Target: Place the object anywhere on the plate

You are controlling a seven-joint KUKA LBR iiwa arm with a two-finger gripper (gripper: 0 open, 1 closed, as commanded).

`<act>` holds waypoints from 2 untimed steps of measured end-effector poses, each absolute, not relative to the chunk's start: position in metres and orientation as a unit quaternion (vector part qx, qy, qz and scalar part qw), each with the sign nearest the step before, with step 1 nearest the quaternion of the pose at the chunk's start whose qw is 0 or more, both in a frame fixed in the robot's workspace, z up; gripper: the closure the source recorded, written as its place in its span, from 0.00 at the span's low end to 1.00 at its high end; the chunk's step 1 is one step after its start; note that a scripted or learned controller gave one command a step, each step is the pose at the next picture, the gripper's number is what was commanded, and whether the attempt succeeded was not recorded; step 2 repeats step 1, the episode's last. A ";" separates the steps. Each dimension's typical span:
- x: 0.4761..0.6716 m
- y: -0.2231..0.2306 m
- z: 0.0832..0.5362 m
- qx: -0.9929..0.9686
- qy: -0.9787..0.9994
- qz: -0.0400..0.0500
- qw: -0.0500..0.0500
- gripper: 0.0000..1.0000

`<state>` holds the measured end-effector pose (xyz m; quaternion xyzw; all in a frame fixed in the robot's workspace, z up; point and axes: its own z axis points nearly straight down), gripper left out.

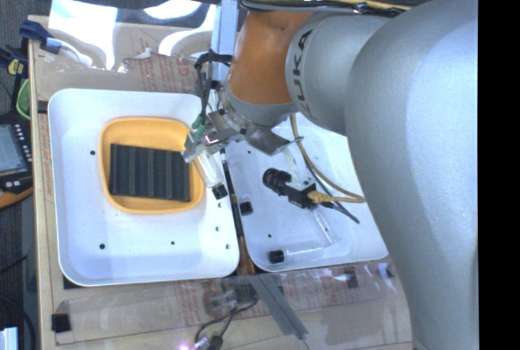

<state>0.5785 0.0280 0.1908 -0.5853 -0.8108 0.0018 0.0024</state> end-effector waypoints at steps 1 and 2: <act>0.579 0.028 0.191 -0.586 -0.811 0.002 0.002 0.00; 0.579 0.028 0.191 -0.586 -0.811 0.002 0.002 0.00</act>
